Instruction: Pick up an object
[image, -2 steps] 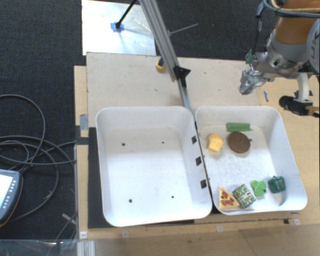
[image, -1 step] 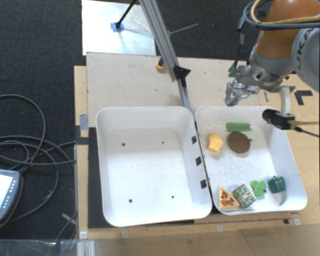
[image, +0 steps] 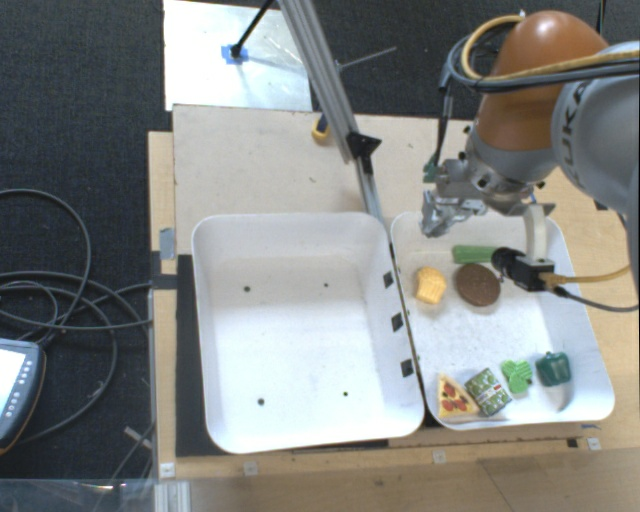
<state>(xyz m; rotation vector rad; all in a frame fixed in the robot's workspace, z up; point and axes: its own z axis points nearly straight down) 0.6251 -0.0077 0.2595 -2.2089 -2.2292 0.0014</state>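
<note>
Pizza slice toy (image: 455, 398), green patterned block (image: 488, 391), light green piece (image: 517, 375) and dark green pepper (image: 553, 369) lying along near edge of right bin (image: 585, 330). Yellow chunk (image: 431, 285) and brown disc (image: 478, 284) sitting mid-bin, green stick (image: 474, 254) just beyond. Claw (image: 437, 221) hovering over far left corner, gripping nothing; open or closed: cannot tell. Left bin (image: 215, 300) sitting beside.

white bins (image: 290, 235), brown disc (image: 479, 285) — yellow block (image: 431, 286)

The left bin (image: 290, 330) lies open, while toys (image: 478, 284) and the arm (image: 540, 90) crowd the right bin (image: 590, 370).
</note>
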